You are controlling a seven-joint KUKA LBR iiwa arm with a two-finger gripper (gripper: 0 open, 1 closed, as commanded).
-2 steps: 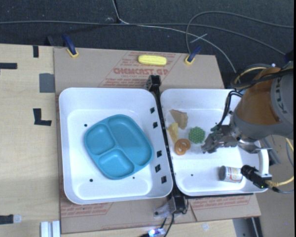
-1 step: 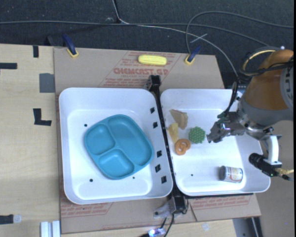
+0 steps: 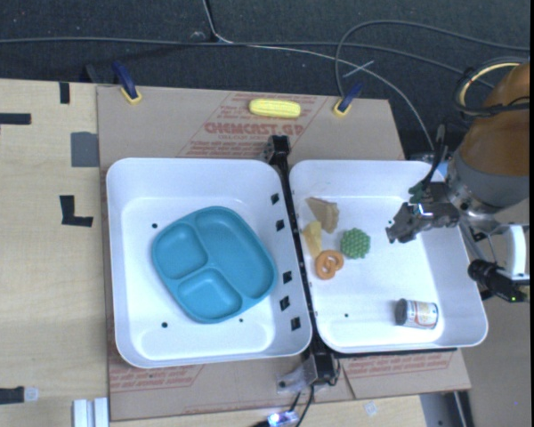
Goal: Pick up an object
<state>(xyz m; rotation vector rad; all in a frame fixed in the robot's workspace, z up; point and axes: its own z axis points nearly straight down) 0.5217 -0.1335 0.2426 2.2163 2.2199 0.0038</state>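
1. We are starting at the far left, where the wooden counter [image 3: 36,265] is showing black tape marks along its edge.
2. Next we are looking at the left bin [image 3: 129,181], which is sitting on a sheet of cardboard [image 3: 160,118] held by two blue and yellow clamps at the back.
3. A blue divided plate [image 3: 214,263] is lying flat in the middle of that bin, its three compartments facing up.
4. Behind the bins, a yellow corn cob [image 3: 274,108] is resting on the cardboard, well apart from everything else.
5. We are moving into the right bin [image 3: 454,332], where a small cluster is sitting near the left wall: a tan crumpled piece [image 3: 323,213] at the back, a pale yellow piece [image 3: 312,238] just beside it, an orange ring [image 3: 328,264] in front, and a green bumpy ball [image 3: 355,243] touching the ring's right side.
6. A small can [image 3: 416,312] is lying on its side near the front right corner, apart from the cluster.
7. The gripper [image 3: 408,224] is hanging over the bin's right half, to the right of the green ball; we cannot tell how its jaws are standing, and we are seeing nothing between them.
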